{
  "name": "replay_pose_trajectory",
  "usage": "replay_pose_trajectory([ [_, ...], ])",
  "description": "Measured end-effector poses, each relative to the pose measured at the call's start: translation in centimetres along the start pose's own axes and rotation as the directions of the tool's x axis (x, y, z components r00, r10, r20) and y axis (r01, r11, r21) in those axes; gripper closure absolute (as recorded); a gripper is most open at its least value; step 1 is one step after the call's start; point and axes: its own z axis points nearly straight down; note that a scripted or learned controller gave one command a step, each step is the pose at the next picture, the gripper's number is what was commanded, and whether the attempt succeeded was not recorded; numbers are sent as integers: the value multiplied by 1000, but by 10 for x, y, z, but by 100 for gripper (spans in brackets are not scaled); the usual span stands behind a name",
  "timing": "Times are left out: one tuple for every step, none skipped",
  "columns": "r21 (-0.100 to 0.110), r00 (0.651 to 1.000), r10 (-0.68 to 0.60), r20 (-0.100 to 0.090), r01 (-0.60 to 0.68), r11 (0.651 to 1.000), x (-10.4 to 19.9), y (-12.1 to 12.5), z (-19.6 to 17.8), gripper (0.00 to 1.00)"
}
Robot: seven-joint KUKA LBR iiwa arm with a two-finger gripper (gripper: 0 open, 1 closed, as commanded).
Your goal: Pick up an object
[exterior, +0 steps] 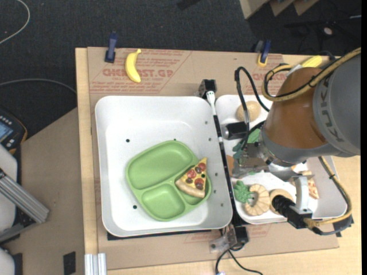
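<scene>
Toy foods [258,200] lie loose in the bin on the view's right [228,103], most of them near its front edge and none of them seen in the gripper's grasp. The grey arm [312,113] with its orange band covers much of that bin. The gripper [248,158] hangs low at the bin's left side, just above the food pieces, and I cannot tell whether it is parted or closed. The bin on the view's left [114,119] holds a green divided plate [153,171], set toward its front right corner. A pizza slice [194,178] rests in the plate's right-hand compartment, against the rim. On the brown bench [172,67], behind the left bin, a yellow banana [133,65] lies apart from both bins. In the right bin, a pale ridged round piece sits at the front, touching a green leafy piece [242,192] on its left, with a tan ring [281,201] just beside it on the right. A tan ball [250,109] lies near the back wall, well apart from these.
</scene>
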Motion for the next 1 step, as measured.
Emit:
replay_pose_trajectory([
  [-9,1000,-8,-1,8,1000,39,1,-12,100],
])
